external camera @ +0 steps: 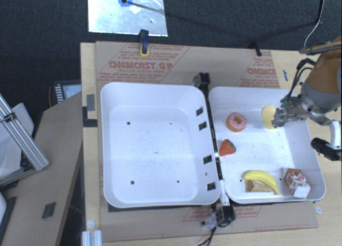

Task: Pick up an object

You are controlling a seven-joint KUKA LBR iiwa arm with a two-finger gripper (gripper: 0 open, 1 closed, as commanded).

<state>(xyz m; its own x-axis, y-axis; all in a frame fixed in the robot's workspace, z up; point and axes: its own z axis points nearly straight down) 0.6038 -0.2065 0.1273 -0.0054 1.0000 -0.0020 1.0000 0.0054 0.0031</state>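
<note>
hand point(278, 119) | lowered at yellow fruit point(269, 115), placed for a grasp | grip state cannot be told | doughnut point(236, 122) beyond fruit | banana point(262, 178) nearer camera

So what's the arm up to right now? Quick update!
Gripper down in right bin, against the yellow ball. No clear hold seen. Donut sits alongside, apart.

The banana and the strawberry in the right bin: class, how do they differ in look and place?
The banana is yellow, long and curved; the strawberry is red and stubby. The banana lies near the front wall, partly over a brown piece; the strawberry sits alone by the divider. Both are in the right bin.
</note>
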